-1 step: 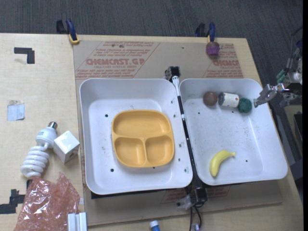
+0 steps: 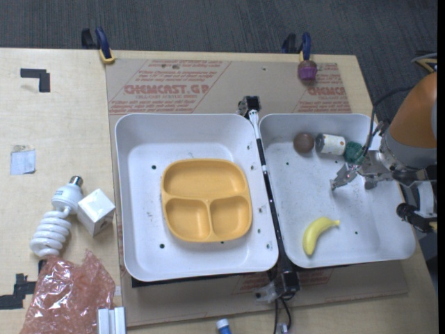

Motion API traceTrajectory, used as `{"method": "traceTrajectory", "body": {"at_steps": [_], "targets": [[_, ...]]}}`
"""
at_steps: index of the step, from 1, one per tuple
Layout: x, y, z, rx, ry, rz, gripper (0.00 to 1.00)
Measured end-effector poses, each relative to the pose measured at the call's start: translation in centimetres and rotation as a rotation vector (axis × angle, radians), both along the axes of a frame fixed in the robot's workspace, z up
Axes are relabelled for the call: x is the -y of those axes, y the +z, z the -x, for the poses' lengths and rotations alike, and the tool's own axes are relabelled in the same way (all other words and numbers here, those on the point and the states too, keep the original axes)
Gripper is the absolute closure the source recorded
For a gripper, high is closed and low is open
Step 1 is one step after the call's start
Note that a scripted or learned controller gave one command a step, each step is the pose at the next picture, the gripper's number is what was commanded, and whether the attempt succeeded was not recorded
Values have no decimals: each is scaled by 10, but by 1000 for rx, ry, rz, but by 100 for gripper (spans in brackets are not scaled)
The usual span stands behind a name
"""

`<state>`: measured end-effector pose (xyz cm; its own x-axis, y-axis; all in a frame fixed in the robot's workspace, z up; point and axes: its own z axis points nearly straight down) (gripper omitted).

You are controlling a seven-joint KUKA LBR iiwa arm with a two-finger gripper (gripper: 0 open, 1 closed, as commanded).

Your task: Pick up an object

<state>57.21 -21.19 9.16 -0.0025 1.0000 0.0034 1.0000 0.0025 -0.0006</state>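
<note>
Nothing is lifted yet: the claw is seen released and bare inside the right bin, with the banana left lying nearer.

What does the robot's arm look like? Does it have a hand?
The arm is grey with a big rounded orange band near the wrist. Instead of a hand it has a small metal pincer with thin silvery fingers and a bit of green by its base. Dark cables loop beside the arm.
</note>
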Motion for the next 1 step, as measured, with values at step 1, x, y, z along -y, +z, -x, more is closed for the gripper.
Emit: {"method": "traceTrajectory", "body": {"at_steps": [1], "targets": [[-66,1,57,0,-3,3,0]]}}
